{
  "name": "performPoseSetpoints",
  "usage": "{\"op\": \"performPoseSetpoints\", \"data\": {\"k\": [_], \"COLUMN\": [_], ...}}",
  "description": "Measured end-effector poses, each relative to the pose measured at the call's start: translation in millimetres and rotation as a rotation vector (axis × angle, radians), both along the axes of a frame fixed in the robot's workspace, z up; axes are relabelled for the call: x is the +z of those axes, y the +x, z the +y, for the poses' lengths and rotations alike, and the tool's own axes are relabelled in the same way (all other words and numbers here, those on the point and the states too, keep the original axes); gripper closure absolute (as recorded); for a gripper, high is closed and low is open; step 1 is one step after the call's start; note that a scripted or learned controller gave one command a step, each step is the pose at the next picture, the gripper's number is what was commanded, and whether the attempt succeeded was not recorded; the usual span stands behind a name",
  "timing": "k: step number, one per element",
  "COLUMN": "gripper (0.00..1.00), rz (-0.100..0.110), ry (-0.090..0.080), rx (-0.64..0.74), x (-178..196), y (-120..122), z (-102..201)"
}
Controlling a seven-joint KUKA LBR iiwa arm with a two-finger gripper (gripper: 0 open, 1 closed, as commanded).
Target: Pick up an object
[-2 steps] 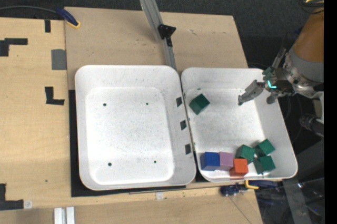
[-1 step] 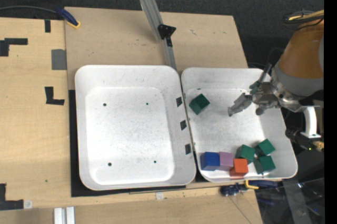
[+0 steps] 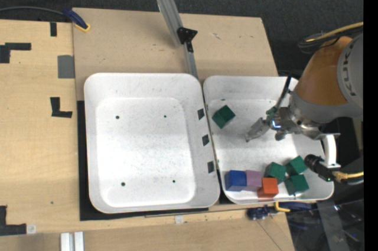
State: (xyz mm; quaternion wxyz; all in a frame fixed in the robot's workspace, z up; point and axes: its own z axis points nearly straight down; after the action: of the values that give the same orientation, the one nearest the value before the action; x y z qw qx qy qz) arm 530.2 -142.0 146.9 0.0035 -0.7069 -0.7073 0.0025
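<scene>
My gripper [image 3: 264,134] hangs over the middle of the right bin [image 3: 248,89], its two fingers spread open with nothing between them. A green cube [image 3: 223,116] lies alone in the bin's upper left part, left of the gripper and apart from it. Along the bin's near edge sit a blue cube [image 3: 236,179], a pale purple block [image 3: 254,178] and an orange cube [image 3: 269,186], packed side by side. Three green cubes [image 3: 275,171] [image 3: 297,165] [image 3: 297,184] cluster to their right, below the gripper.
The left bin [image 3: 94,126] stands beside the right one, sharing a raised rim. A slanted metal bar [image 3: 168,2] runs down from the top to the gap between the bins. The arm's orange band [image 3: 322,75] sits above the right bin's right edge.
</scene>
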Motion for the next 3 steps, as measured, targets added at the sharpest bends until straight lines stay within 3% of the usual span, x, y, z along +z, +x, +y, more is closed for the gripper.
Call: {"op": "performPoseSetpoints", "data": {"k": [1, 2, 3], "gripper": [0.0, 1.0, 1.0], "rz": [-0.001, -0.005, -0.013], "ry": [0.0, 0.001, -0.002], "rx": [0.0, 0.002, 0.001], "x": [-54.4, -41.6, 19.2], "y": [-2.1, -0.7, -1.2], "z": [1.1, 1.8, 8.2]}}
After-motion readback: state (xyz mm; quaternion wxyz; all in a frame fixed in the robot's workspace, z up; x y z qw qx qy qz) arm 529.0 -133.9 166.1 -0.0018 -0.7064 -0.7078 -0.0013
